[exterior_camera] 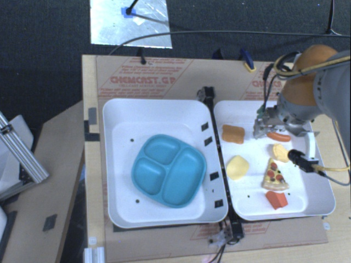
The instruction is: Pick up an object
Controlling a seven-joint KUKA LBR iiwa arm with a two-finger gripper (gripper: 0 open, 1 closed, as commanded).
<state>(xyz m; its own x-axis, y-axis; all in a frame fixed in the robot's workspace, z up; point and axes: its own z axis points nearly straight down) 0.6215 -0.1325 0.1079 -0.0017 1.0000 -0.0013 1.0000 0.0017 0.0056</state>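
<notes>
Starting at the near edge of the right bin (327, 201): a red-orange wedge (277, 200) lies close to the front wall. Just beyond it is a pizza slice (274, 175), crust toward the front, tip pointing to the far side, with dark and red toppings on yellow. Left of it, near the divider, sits a pale yellow lump (237, 167), rounded. A smaller yellow piece (281, 152) lies just past the pizza's tip.

Next back is the sausage (279, 137): small, red-orange, smooth, with rounded ends. Its long axis runs left to right across the bin, the right end tipped slightly nearer. It lies just beside the gripper (266, 126), on its right and near side; contact cannot be told. Left of the gripper, apart from it, is a brown-orange bread slice (233, 133), lying flat.

Whether the gripper is open or closed cannot be told; nothing is seen held in it. It hangs low over the bin's far half.

The left bin (118, 163) holds a blue divided plate (169, 170).

Farther back on the dark floor lies a foil sheet (109, 15).
</notes>
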